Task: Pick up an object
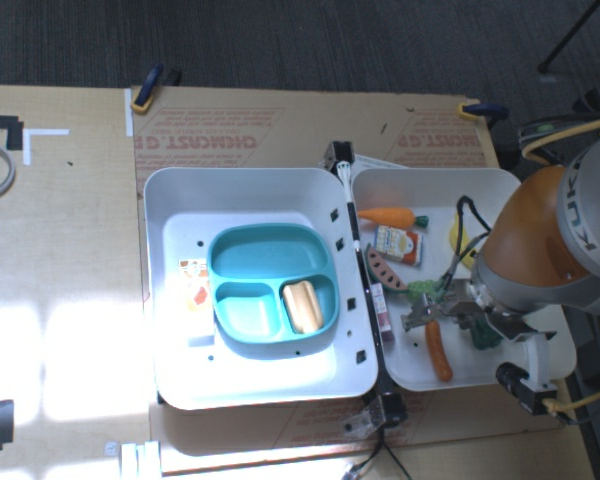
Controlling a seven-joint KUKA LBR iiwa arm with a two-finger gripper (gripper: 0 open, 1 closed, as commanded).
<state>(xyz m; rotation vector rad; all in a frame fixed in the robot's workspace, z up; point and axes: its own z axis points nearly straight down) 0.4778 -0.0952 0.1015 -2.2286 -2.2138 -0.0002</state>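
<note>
Nearest us, at the front of the right bin (405, 373), an orange carrot-like stick (438, 353) lies lengthwise on the white floor, and our hand (427, 313) sits low just above its upper end, among the toys. We cannot tell whether the hand is spread or pressed together (its dark metal parts blur into the clutter), and we see nothing held in it. The arm (535, 243) reaches in from the right and bends down over this bin, which we judge is because the loose pieces worth picking are gathered here.

Just beside the hand lies a bit of green (422, 289), and to its left a brown sausage-shaped piece (384, 268) rests near the wall shared by the two bins. Farther back a small red-and-white packet (398, 243) lies flat, with a carrot (387, 215) behind it and something yellow (456, 238) partly hidden by the arm.

In the left bin (170, 228) a teal divided tray (270, 253) sits in the middle, with a bread roll (302, 306) in its lower right compartment (kept snug by the divider). Both bins rest on cardboard over the counter (60, 228).

We judge the stick the likeliest target.
</note>
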